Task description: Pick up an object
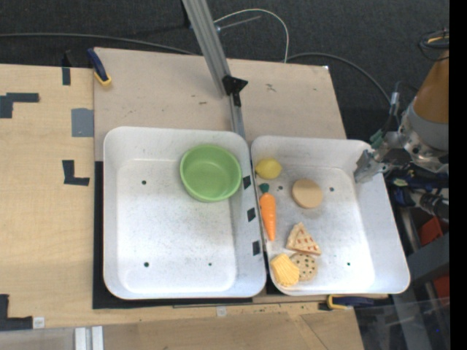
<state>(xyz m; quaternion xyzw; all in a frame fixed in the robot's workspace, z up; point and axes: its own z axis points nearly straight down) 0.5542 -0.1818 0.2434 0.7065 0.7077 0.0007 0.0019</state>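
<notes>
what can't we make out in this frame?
- gripper, camera view: small and blurred at the right bin's far right rim; open or shut is unreadable.
- arm: cut off by the right edge of the view.
- cookie: partly covered by the cracker wedge and the yellow piece.
- yellow piece: too small to identify.

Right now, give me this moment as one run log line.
gripper: over right bin edge, holding nothing | right bin: lemon, carrot, round cookie | left bin: green bowl
</notes>
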